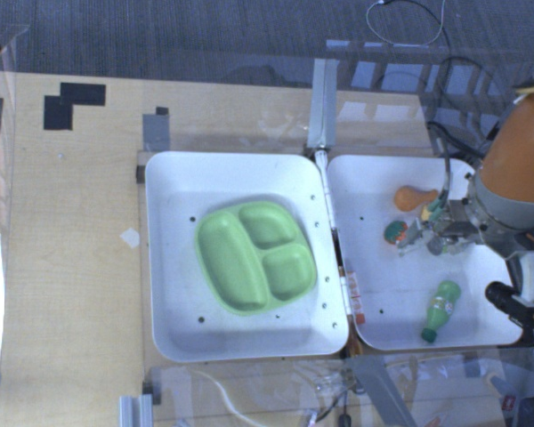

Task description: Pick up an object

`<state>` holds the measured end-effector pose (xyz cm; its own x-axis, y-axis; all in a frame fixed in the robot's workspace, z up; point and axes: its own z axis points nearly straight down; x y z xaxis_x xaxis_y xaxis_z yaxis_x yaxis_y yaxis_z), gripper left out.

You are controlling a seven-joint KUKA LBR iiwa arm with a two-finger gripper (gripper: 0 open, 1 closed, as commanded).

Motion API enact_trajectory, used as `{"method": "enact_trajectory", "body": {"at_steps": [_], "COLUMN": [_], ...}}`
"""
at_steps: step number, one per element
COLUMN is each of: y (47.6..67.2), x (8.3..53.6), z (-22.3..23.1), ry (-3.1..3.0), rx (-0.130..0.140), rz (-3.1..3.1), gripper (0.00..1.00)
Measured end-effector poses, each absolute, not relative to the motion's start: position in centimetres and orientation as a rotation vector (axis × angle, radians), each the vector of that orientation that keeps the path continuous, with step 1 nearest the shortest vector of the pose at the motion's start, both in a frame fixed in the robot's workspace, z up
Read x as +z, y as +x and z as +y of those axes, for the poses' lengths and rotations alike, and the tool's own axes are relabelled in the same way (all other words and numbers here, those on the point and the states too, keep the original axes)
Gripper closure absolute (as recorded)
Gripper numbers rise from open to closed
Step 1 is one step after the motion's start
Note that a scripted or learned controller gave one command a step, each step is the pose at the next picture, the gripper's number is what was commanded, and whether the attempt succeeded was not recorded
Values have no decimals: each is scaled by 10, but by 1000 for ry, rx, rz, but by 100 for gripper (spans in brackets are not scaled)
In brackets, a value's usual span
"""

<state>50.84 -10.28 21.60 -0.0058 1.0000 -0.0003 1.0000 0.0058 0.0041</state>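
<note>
The right bin [374, 327] holds three loose things. An orange pear-shaped object [411, 197] lies near its far side. A small round green and red object [395, 232] sits just below that. A green bottle [440, 309] lies tilted near the front right. My gripper [424, 232] reaches in from the right and hovers low, just right of the small round object and below the orange one. The arm's orange band [521, 145] covers the bin's right side.
The left bin [169, 203] holds a light green divided plate [254, 256] at its middle. A metal divider [323, 114] stands between the bins at the back. Cables [445, 132] run behind the right bin. Bare wooden bench [62, 265] lies to the left.
</note>
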Motion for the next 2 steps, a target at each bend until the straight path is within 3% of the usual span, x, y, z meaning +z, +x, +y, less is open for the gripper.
{"method": "enact_trajectory", "body": {"at_steps": [1,2], "y": [568,602], "x": [135,89], "z": [-104,-113], "ry": [2284,2168], "rx": [2,11], "rz": [2156,2262], "gripper": [0,0]}}
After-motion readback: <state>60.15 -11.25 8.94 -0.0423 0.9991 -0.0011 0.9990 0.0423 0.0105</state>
